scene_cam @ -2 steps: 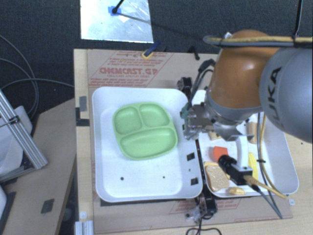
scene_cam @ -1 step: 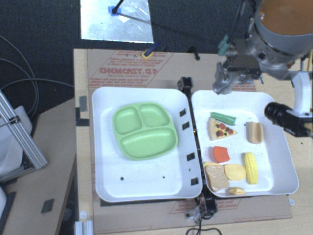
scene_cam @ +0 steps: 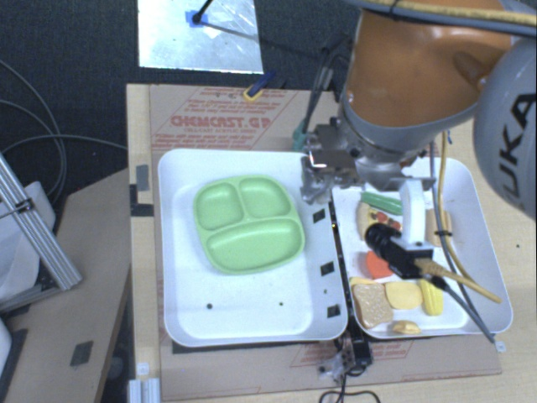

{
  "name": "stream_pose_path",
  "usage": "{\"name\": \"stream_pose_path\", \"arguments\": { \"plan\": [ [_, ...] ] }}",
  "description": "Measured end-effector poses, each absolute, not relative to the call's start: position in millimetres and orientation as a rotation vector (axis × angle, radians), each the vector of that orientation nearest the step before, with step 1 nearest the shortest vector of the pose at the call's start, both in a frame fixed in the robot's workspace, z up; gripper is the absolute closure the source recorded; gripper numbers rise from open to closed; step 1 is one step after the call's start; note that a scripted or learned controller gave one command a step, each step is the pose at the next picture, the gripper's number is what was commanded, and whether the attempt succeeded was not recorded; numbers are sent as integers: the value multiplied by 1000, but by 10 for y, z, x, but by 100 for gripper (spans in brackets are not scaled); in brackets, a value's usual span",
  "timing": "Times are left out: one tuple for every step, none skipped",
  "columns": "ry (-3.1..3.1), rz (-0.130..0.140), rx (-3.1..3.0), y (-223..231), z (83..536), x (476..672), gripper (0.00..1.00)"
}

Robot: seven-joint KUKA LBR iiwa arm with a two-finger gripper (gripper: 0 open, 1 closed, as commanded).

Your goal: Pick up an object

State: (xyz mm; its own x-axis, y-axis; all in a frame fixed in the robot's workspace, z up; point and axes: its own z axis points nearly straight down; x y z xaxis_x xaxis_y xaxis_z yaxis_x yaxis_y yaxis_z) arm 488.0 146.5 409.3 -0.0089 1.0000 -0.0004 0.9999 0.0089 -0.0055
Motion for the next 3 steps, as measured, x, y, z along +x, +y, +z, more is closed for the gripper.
{"name": "stream_pose_path", "arguments": {
  "plan": [
    [-2236,-7,-2210,1434,4257,4894,100],
    [-2218,11,-2219,1515,1891,5199,100],
    [-2222,-3,-2224,1309,1213,5987,100]
  ]
}}
